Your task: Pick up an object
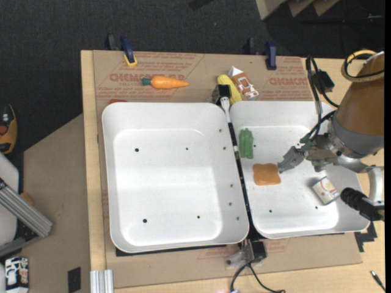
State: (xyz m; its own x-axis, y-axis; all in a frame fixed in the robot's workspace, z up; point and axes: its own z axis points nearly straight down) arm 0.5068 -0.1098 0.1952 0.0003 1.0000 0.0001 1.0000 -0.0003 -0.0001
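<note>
The arm (pixel 360 112) reaches in from the right over the right bin (pixel 287 224). The gripper (pixel 288 162) sits low in that bin, its tip just beside the upper right edge of the orange-brown block (pixel 266 174). Whether the tip touches the block cannot be determined. Nothing is visible between the fingers, so no grasp is confirmed. The view is too coarse to tell whether the gripper is spread or pressed together.

Step in hand: judged from the pose, this is the approach to a target, with pickup not yet achieved. The block is the nearest candidate. The next move calls for centring the gripper over the block, descending so the block lies between the fingers, closing, then lifting clear of the bin floor.

Inventory:
- Bins: two. The left bin (pixel 165 170) lies beside the right bin.
- Right bin contents: three items. One orange-brown block near the centre, one green piece (pixel 246 143) near the left wall, one small white packet (pixel 325 190) toward the right.
- On the bench (pixel 98 90) behind the bins: one toy carrot (pixel 166 83), one corn cob (pixel 226 84), one small brown carton (pixel 246 88).
- Clamps at the rear edge: two, the left clamp (pixel 127 52) and the right clamp (pixel 271 55).
</note>
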